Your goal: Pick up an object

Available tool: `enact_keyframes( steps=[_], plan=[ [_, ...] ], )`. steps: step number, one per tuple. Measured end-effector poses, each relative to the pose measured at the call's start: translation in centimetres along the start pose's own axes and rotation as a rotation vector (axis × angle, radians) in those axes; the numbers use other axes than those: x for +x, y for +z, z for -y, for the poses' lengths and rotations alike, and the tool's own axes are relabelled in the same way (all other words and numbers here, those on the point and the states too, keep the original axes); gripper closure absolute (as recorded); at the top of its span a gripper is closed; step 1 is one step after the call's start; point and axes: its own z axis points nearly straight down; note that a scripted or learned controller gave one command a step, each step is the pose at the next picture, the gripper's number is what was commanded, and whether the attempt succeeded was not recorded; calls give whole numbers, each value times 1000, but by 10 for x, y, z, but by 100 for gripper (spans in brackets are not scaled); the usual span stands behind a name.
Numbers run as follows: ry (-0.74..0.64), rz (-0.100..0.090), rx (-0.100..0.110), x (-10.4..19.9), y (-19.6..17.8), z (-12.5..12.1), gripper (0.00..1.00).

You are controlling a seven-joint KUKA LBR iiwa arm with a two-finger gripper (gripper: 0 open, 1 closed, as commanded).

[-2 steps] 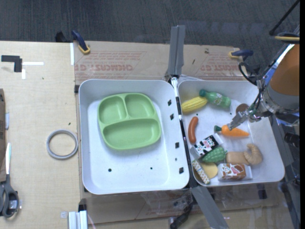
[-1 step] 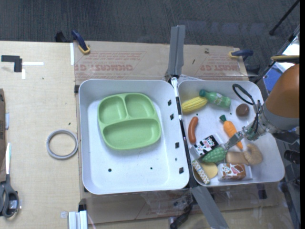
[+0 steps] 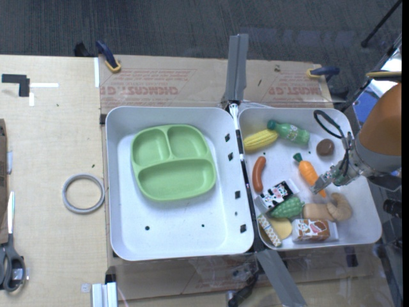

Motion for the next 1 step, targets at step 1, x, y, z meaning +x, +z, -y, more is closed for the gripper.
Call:
enact_keyframes(
  steps=[1],
  plan=[
    [313,0,2,22,10,-54,100]
  ],
)
